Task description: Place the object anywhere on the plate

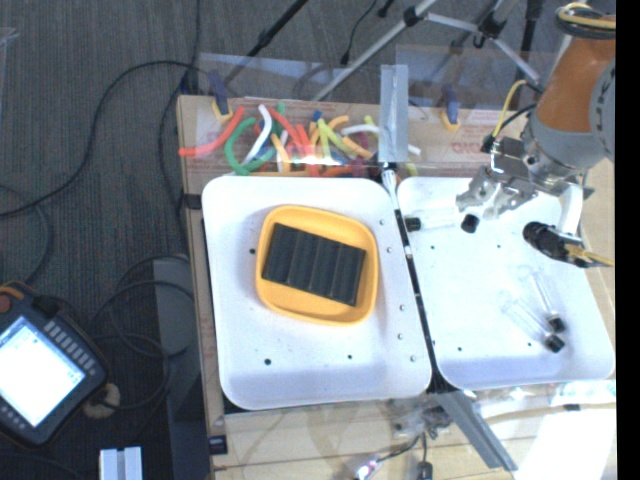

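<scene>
1. In the left bin (230, 368), a yellow plate (268, 293) is seen, lying a little above the bin's middle, and a dark, ribbed rectangular object (314, 263) is seen lying flat on the plate, filling most of its hollow.
2. Over the upper part of the right bin (470, 348), the tool (492, 200) is seen, hung from the grey arm with its orange band (580, 78) at the view's upper right; whether the tool is wide or narrow cannot be told, and nothing is seen gripped in it.
3. In the lower right part of the right bin, clear tube-like pieces with dark ends (535, 313) are seen lying on the floor of the bin, well apart from the tool.
4. Behind both bins, on the table (195, 138), a heap of coloured cords (290, 138) is seen along the back edge.
5. At the view's lower left, a handheld control pad (40, 373) with a lit screen is seen on the floor.
</scene>
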`<state>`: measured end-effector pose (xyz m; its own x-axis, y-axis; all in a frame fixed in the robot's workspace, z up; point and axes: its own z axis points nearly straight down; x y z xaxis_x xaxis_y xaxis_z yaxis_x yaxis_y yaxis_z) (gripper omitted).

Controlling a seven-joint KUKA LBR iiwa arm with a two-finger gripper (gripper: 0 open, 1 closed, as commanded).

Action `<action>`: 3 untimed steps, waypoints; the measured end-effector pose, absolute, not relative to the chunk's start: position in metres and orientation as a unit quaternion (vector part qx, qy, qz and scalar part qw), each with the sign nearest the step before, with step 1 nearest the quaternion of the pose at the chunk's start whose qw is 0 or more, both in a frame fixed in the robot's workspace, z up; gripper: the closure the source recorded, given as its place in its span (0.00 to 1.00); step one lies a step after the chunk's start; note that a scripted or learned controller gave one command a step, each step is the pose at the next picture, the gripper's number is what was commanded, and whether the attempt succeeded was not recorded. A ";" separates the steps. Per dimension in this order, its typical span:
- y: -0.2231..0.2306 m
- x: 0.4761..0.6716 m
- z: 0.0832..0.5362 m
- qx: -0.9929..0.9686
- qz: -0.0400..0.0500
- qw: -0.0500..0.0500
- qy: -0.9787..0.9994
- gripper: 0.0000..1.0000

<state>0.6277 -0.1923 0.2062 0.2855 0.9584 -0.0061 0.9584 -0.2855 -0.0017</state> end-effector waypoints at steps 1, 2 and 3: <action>-0.126 0.550 0.163 0.740 0.000 -0.001 0.673 1.00; -0.075 0.559 0.183 0.691 0.000 -0.001 0.723 1.00; -0.074 0.559 0.183 0.691 0.000 -0.001 0.723 0.00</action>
